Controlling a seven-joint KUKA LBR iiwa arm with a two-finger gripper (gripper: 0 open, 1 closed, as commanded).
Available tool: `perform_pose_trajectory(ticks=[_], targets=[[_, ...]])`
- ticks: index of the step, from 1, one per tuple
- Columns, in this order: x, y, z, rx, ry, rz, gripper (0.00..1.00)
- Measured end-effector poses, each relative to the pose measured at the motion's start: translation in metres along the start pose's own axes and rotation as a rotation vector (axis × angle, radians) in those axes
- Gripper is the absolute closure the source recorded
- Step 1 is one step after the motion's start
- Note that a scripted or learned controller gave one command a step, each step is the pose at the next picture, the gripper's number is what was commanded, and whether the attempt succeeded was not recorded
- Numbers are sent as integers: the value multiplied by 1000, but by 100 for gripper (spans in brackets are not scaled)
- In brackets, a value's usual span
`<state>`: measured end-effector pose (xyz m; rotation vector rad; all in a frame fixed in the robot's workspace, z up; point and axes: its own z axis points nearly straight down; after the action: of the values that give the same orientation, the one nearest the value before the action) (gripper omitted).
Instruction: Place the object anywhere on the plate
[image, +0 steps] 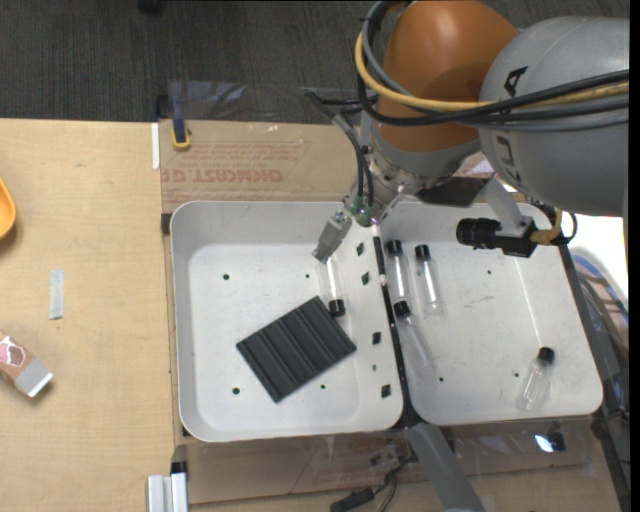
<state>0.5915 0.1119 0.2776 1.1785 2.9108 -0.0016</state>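
Note:
A dark grey ribbed plate (296, 349) lies flat and turned at an angle in the left bin (200, 300). A clear tube with a black cap (333, 296) lies just above the plate's top corner, with its cap end at the plate's edge. My gripper (334, 236) hangs over the left bin's upper right part, right above the tube's upper end. The wrist and arm hide much of it, and I cannot tell whether it touches the tube.
In the right bin (490, 310) lie more clear capped tubes: two near the divider (398, 280) (428, 276) and one at the lower right (535, 378). The arm's orange and grey body covers the top right. Small items lie on the wooden bench at left.

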Motion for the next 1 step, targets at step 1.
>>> perform_pose_trajectory(ticks=[1], targets=[[-1, 0, -9, 0, -2, 0, 100]])
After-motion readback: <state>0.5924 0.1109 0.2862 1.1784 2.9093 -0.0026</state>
